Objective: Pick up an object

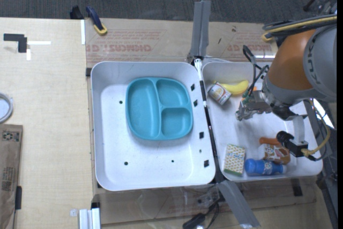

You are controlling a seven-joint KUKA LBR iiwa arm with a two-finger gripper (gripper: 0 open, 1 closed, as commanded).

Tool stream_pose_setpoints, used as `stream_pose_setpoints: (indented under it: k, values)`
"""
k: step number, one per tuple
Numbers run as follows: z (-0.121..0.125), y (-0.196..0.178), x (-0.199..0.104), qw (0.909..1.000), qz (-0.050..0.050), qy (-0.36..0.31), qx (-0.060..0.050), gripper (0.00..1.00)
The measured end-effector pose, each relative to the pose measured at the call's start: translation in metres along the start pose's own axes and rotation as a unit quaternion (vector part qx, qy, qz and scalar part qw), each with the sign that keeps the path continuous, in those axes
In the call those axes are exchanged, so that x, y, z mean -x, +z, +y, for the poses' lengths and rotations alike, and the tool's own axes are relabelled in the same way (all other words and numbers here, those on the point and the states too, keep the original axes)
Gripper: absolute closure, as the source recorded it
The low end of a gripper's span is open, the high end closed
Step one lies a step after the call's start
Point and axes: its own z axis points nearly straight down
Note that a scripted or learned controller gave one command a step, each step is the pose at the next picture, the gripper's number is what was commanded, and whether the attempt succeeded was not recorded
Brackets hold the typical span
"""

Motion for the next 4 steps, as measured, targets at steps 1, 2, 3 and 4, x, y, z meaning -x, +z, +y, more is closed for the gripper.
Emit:
stream_pose_setpoints:
  k: [1, 2, 3, 4]
  values:
    - [0.085, -0.081, -0.017, 0.9999, -0.002, 0.014, -0.007, 1.00]
    - [0.085, -0.081, -0.017, 0.9999, -0.002, 0.014, -0.008, 0.00]
    - [0.082, 0.002, 0.010, 0.9999, -0.002, 0.008, -0.007, 0.00]
    - [0.096, 0.018, 0.030, 0.9997, -0.002, -0.022, -0.007, 0.00]
